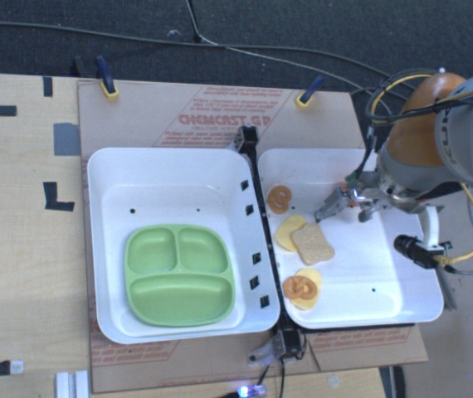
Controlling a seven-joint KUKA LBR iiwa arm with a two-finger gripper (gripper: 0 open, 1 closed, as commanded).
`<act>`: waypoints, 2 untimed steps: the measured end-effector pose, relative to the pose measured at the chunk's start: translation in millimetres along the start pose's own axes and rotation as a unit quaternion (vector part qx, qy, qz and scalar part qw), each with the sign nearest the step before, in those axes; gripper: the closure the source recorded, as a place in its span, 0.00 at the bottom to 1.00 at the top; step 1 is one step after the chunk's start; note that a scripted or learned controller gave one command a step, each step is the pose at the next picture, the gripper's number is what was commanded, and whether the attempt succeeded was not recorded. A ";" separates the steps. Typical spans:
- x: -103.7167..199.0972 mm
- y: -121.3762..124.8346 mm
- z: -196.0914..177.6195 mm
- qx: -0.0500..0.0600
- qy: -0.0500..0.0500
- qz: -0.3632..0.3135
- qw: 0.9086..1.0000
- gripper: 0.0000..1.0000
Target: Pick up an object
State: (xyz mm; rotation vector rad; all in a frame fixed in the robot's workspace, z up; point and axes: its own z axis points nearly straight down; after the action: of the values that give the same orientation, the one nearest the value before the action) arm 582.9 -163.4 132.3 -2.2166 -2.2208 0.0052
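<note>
Even, fairly bright overhead light falls on the white bins [170,166], which look slightly washed out with soft shadows along their inner walls, while the dark floor beyond the bench's far edge is dim and the picture mildly soft.

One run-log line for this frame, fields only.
arm: over right bin | pincer: above bin floor, holding nothing | nearest: bread slice | left bin: green tray

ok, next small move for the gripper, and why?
Probably ease the gripper left and down toward the bread slice. It hangs over the right bin just up and right of the food, with nothing visibly between its fingers; the slice is the closest item and lies on top.
</note>
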 end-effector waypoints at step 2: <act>2.0 4.3 32.9 -0.007 0.000 -0.001 1.000 1.00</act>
State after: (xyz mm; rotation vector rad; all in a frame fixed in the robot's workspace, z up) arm 587.0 -161.4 99.4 -2.2220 -2.2300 -0.0113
